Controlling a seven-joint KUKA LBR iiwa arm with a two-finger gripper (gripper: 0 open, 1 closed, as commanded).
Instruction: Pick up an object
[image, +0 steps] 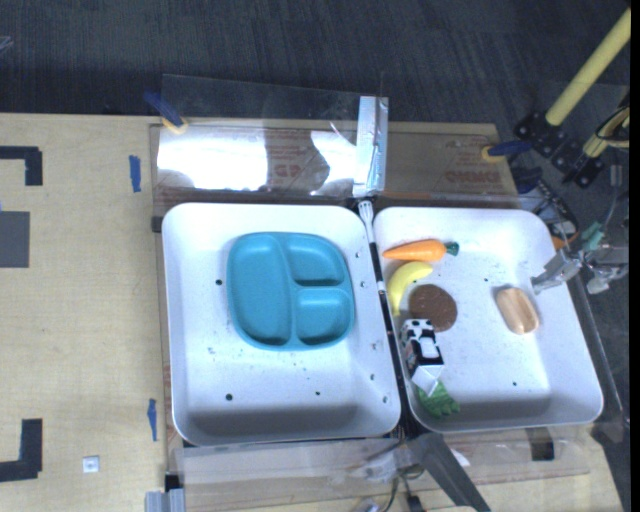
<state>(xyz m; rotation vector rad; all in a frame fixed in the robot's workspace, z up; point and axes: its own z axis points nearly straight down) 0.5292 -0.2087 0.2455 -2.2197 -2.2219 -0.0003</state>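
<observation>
The right bin (560, 400) holds several small items. An orange carrot (414, 251) with a green top lies near its back left corner. Just below it is a yellow banana (401, 284), touching a round brown cookie-like disc (433, 307). In front of the disc lies a black-and-white item (423, 345), and a green leafy piece (438, 401) sits at the front left. A tan bread-like piece (518, 309) lies alone toward the right side.
The left bin (200, 390) holds a blue divided plate (291, 289). A clear plastic sheet (270, 150) stands behind the bins. Clamps, cables and a yellow pole (590, 70) crowd the right bin's far right corner.
</observation>
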